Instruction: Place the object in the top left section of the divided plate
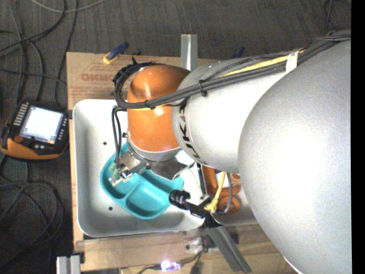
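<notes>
Over the left white bin (91, 153), arm's orange band (151, 107) and wrist hang above the teal divided plate (142, 196). Gripper (122, 173) low at plate's upper-left part; open or closed, cannot tell. Object hidden, whereabouts unclear. Judgement: settle straight down, stay inside that section's ridge, release low so nothing bounces across.

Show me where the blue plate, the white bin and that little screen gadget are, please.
divided plate (145, 201): camera view, floor of its lower section.
white bin (91, 147): camera view, bare floor left of the plate.
handheld screen (41, 125): camera view, its lit display.
</notes>
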Controlling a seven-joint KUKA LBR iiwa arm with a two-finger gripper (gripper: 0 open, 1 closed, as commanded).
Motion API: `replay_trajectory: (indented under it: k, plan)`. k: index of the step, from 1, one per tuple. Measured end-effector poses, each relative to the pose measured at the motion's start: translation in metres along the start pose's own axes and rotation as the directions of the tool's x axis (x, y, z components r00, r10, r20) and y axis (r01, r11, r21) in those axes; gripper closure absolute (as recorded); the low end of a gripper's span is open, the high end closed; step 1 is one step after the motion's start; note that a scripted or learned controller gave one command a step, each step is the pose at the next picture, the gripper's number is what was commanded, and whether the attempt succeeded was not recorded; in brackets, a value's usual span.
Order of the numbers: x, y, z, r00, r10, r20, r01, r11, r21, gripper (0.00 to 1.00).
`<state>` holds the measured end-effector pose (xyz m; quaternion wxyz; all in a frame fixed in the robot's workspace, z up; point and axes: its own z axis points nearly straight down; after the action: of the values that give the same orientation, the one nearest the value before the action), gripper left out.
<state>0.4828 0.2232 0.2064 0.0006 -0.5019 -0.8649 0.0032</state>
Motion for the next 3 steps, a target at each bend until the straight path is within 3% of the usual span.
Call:
replay_trajectory:
  k: [1, 2, 3]
  plan:
    - [-0.003, -0.002, 0.019, 0.944, -0.330, -0.002, 0.330, 0.944, -0.002, 1.00]
    - [0.006, 0.004, -0.006, 0.806, -0.592, 0.001, 0.592, 0.806, -0.004, 1.00]
    - [0.005, 0.011, 0.106, 0.784, -0.621, 0.018, 0.621, 0.784, -0.019, 1.00]
